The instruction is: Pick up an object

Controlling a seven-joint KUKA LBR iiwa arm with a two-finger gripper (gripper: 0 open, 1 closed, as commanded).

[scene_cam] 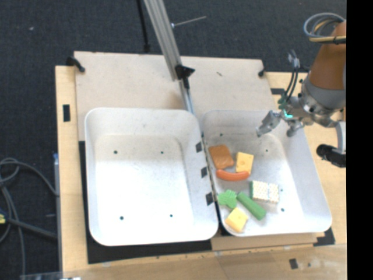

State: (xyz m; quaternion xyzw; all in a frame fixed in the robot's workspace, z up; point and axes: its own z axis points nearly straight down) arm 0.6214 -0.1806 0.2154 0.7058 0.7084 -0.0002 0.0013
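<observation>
Open gripper (279,126) above right bin (303,174)

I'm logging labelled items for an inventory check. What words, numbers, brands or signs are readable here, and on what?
None can be read.
The speckled white block in the right bin has a dotted pattern, too blurred to tell if it is print.
The other pieces, both bins and the arm show no legible marks.

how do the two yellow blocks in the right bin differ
The yellow block beside the orange curved piece lies nearer the bin's middle, while the yellow block at the near rim sits at the edge of the right white bin. The first touches the orange curved piece; the second lies against the green piece. The first looks deeper orange-yellow, the second paler. Both are small, blocky and lie flat.
</observation>
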